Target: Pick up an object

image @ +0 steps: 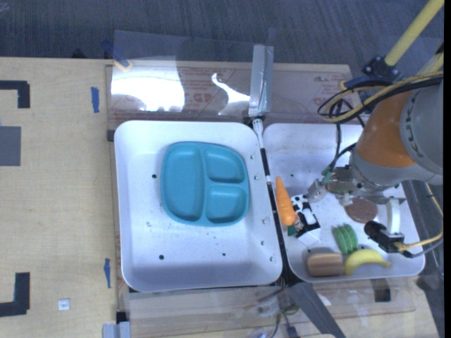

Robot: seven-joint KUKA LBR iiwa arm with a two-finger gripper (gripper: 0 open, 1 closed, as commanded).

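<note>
- The bench point(56, 189) is pale wood and carries two shallow white bins side by side, with a clear plastic sheet point(183, 83) standing behind them.
- The left bin point(141, 245) holds a teal divided plate point(206, 183), lying flat near its middle with three compartments facing up.
- The right bin point(303, 143) holds the loose objects, all gathered toward its near and left parts.
- The arm point(398, 136), grey with an orange band, reaches in from the right and hangs over the right bin's centre.
- The gripper point(310, 197) sits low over the bin floor; its fingers cannot be made out clearly, so whether they are spread or closed I cannot tell, and nothing is visibly held between them.
- An orange carrot point(284, 201) lies along the bin's left wall, just left of the gripper's tip.
- A black-and-white patterned object point(304, 217) lies just beside the carrot, right under the gripper's tip.
- A brown disc point(362, 210) lies under the wrist.
- A green ridged object point(345, 238), a yellow banana point(366, 260) and a brown bread-like roll point(324, 263) lie near the front edge, apart from the gripper.
</note>
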